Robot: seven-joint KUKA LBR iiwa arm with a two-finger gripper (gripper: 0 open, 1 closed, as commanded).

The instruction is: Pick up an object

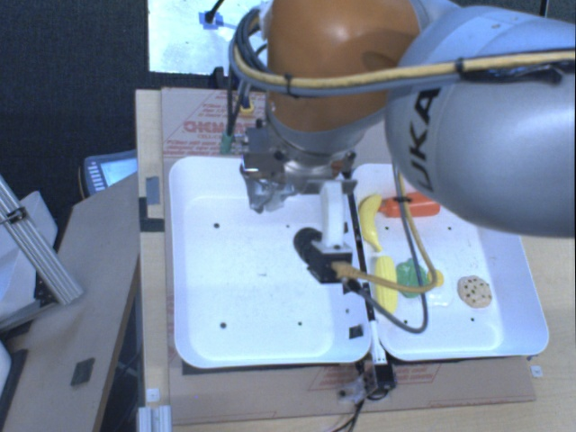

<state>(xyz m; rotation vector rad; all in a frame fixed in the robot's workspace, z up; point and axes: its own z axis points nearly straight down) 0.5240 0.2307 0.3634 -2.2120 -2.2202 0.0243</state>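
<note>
Two white bins [225, 331] – one banana [370, 219], one cookie [474, 291], one corn cob [385, 282]

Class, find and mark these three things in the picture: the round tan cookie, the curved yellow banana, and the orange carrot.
Round tan cookie [474, 291]: camera view, centre of its top.
Curved yellow banana [370, 220]: camera view, middle of its curve.
Orange carrot [421, 208]: camera view, its visible middle.

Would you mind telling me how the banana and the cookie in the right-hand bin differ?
The banana is yellow, long and curved; the cookie is tan, round and speckled dark. The banana lies near the divider between the bins, the cookie further right, toward the outer rim. Both rest in the right bin.
</note>
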